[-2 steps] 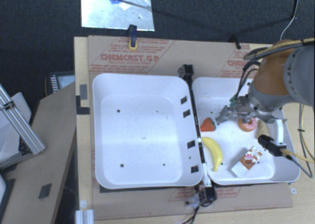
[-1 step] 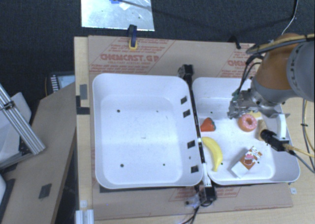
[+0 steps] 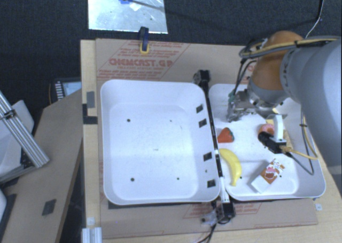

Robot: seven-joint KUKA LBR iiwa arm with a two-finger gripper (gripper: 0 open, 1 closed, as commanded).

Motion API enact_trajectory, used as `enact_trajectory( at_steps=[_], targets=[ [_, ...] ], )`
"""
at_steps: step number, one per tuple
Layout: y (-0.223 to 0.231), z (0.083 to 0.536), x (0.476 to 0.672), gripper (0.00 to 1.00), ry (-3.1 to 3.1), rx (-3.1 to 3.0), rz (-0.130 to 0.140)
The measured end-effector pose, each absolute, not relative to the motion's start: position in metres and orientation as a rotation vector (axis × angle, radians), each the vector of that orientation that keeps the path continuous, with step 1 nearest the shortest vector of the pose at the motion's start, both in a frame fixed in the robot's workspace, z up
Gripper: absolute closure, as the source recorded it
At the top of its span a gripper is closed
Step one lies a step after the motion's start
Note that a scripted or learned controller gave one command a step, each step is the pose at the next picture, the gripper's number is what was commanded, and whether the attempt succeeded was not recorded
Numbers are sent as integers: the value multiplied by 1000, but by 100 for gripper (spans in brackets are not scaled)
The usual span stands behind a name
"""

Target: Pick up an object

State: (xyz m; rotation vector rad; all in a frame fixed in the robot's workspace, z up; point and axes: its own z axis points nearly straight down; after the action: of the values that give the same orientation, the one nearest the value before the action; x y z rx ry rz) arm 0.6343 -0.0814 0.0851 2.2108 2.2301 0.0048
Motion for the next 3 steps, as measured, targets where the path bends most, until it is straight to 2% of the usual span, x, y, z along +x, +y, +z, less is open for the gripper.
enact_trajectory(
  at_steps=[2, 3],
  targets=[
    [-85, 108, 634, 100, 2224, 2211, 7],
    [-82, 83, 628, 100, 2223, 2220, 0]
  ],
)
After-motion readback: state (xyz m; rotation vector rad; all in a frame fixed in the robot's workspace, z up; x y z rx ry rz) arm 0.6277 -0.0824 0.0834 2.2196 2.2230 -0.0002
